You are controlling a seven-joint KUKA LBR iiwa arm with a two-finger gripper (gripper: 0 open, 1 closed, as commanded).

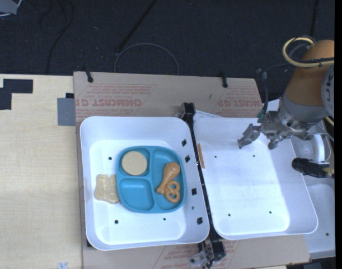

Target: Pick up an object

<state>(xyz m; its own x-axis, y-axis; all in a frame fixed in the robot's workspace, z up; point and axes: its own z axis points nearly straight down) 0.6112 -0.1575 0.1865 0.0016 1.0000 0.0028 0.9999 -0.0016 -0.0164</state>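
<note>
The gripper hangs with fingers apparently spread and nothing between them, though the view is small. Far to its left, a blue tray carries a cookie, drumstick and pretzel.

I see both bins as smooth white plastic, slight sheen: right bin under jaws, left bin well left of them. Blue tray in left bin: smooth plastic, semi-gloss. Tan toy food pieces on it look matt, rubbery. Table far left: pale wood grain, matt. Cardboard sheet beyond bins: dull brown, printed. Gripper: grey metal, dull.
</note>
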